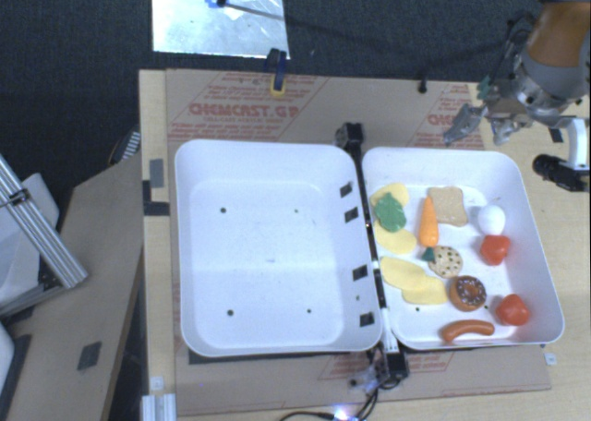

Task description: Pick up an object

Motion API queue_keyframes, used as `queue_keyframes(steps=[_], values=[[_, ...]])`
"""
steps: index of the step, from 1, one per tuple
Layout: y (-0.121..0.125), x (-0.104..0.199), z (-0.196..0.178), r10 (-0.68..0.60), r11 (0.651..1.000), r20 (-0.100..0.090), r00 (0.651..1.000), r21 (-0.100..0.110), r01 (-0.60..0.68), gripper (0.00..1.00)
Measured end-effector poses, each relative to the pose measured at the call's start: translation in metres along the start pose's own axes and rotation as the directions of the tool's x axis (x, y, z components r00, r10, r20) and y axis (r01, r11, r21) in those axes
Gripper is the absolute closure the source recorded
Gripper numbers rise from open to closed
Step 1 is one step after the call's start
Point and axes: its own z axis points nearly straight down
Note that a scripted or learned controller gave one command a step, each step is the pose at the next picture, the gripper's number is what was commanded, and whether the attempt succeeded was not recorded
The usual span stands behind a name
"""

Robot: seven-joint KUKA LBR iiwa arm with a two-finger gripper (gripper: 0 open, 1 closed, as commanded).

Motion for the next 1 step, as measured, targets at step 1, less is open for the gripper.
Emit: queue_keyframes(steps=[1], values=[[-0.0095, 0.0359, 0.1461, 0.002, 1.0, -0.007, 1.0, 0.03, -0.002, 0.0]])
